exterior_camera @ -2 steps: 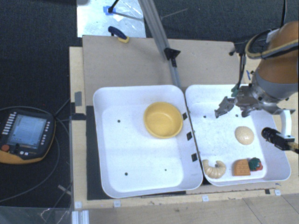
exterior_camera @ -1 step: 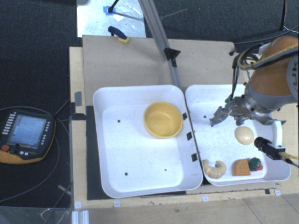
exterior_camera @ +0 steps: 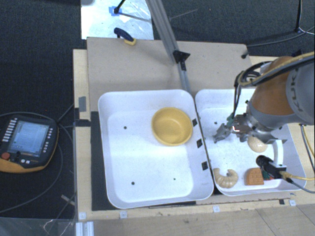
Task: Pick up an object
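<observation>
Two shallow white plastic bins with rounded corners sit side by side on a pale board worktop. The left bin holds a smooth, round yellow bowl near its upper right corner, upright and shallow. The right bin holds several small things along its lower edge: a ridged, curved, cream-coloured piece like a croissant, and just beside it a flat, orange-brown, roughly square piece with a grainy face. A pale, rounded, egg-like object lies further up, partly covered by the arm, whose orange band and grey shell hide much of the bin's right side. The gripper is low over the right bin's floor, dark metal and blurred; whether its fingers are spread or pressed together cannot be told, and nothing can be seen between them. A black fitting with a yellow cable sits at the bin's lower right. A handheld control pendant lies on the dark carpet at left.
</observation>
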`<state>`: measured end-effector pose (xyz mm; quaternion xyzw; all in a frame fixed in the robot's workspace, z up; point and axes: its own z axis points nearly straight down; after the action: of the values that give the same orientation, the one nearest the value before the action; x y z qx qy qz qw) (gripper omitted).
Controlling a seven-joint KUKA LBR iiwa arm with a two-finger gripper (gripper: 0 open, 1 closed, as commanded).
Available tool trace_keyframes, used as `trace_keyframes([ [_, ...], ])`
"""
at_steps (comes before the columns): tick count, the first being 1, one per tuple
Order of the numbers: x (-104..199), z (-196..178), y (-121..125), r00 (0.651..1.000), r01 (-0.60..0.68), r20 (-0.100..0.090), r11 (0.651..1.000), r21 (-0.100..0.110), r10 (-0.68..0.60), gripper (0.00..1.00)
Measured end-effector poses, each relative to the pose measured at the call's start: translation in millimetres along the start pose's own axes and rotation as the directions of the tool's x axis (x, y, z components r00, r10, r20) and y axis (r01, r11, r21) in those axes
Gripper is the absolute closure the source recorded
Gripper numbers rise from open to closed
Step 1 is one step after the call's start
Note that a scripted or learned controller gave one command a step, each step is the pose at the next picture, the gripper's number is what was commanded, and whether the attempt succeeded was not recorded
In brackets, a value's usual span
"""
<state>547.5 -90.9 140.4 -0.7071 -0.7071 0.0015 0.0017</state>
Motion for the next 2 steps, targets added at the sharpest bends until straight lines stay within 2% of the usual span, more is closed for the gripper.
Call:
trace_keyframes([
  [1,0,52,-1,1.000,0.000,0.000,1.000,-0.001,0.000,0.00],
  [2,0,39,1,1.000,0.000,0.001,1.000,-0.006,0.000,1.00],
])
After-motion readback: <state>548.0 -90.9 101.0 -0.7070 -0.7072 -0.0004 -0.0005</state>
